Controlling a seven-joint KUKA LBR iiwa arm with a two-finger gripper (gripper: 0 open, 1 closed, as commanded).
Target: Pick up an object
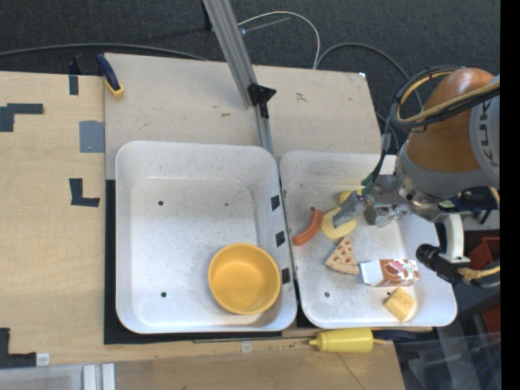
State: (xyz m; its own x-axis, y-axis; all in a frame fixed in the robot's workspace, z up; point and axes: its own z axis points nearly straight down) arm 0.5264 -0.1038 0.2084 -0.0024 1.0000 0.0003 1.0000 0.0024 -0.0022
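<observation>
One fingers' tip (351, 212) touching the yellow disc (335, 225).

The arm (455, 149) is a bulky grey body capped by a rounded orange band, with black cables looping over it at twelve o'clock. Its gripper (351, 211) is dull grey metal, angular and blocky.

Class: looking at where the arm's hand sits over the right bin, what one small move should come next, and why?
Probably a short descent straight down. The hand sits just over the pale yellow round piece in the right bin, with the sausage and pizza slice lying close by, so little sideways travel seems needed.
</observation>
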